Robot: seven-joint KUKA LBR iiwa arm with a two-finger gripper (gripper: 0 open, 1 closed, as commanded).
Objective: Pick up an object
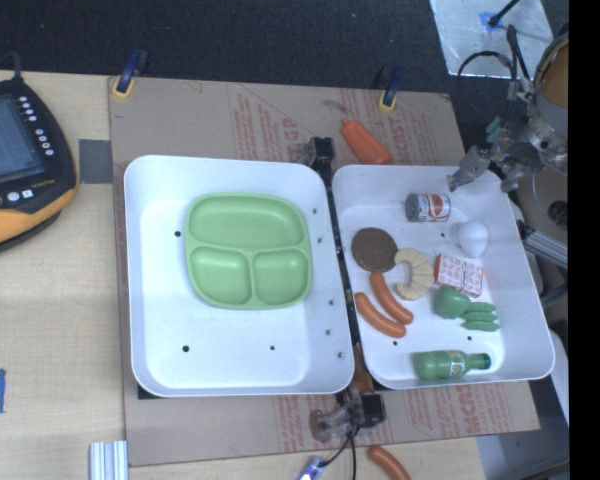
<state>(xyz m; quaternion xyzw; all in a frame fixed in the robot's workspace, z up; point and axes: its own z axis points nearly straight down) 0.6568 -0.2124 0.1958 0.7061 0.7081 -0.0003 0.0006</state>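
The right bin (525, 298) holds a small can (427, 207), a brown round patty (374, 249), a beige ring-shaped pastry (414, 273), two sausages (383, 304), a white egg-like ball (470, 236), a red and white packet (458, 274), a green vegetable (465, 308) and a green bottle (452, 365). My gripper (477, 170) hangs over the bin's far right corner, just right of the can and above the white ball. Nothing shows between its fingers.
The left bin (150, 268) holds a green divided plate (249, 249). An orange carrot-like toy (364, 142) lies behind the bins on the cardboard. Another sausage (390, 461) lies in front. A teach pendant (20, 163) rests at the far left.
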